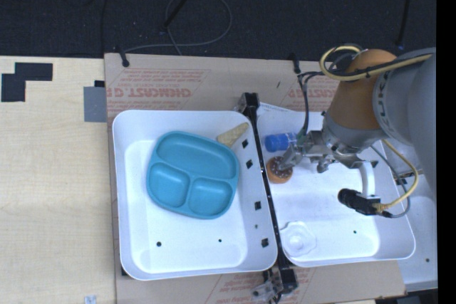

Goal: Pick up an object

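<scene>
**Op:** While the arm [370,107] hangs over the right bin [399,242], I log the gripper [285,166] low at that bin's upper left, just above a small orange-brown round thing [278,174] near the divider [260,174]. I cannot tell how the gripper is set; the tips blur into the clutter.

**Obs:** Candidates for the pick?

**Op:** The round thing, touching or nearly touching the tips. A blue bottle-like item [278,142] just beside it. A clear lid-like piece [298,237] at the bin's lower edge. In the left bin [135,238], a blue divided plate [192,173] and a tan wedge [234,134] at its upper right.

**Obs:** Step?

**Op:** My reading: the descent onto the round thing, grasp not yet confirmed. Next calls for a firm close on it, then a straight lift, clear of the bottle and divider.
</scene>
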Tool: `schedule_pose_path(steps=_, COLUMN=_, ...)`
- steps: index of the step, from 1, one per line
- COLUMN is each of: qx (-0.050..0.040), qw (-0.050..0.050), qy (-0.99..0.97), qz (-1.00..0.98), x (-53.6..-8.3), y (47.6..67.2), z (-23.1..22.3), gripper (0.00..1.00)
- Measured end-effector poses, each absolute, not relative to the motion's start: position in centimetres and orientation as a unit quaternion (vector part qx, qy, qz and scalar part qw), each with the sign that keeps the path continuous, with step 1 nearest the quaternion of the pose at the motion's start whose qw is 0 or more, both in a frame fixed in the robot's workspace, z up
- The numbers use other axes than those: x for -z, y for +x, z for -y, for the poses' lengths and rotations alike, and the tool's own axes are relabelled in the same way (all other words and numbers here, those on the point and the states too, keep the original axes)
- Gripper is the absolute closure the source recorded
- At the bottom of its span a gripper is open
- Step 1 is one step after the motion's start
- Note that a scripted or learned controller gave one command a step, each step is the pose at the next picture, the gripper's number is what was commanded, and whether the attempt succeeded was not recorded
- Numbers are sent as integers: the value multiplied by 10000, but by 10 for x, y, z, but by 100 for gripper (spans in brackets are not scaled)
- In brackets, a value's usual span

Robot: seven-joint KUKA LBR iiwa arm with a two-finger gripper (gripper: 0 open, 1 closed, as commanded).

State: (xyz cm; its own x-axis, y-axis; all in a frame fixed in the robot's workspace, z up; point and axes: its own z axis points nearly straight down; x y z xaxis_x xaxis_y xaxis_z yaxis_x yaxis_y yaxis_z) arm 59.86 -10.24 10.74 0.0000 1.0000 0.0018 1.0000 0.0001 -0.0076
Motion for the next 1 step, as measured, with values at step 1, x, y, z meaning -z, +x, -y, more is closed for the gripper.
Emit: schedule_pose_path(steps=1, qx=-19, qw=24, qy=-7091, qz=7051, x=-120, y=599, z=105, gripper=100)
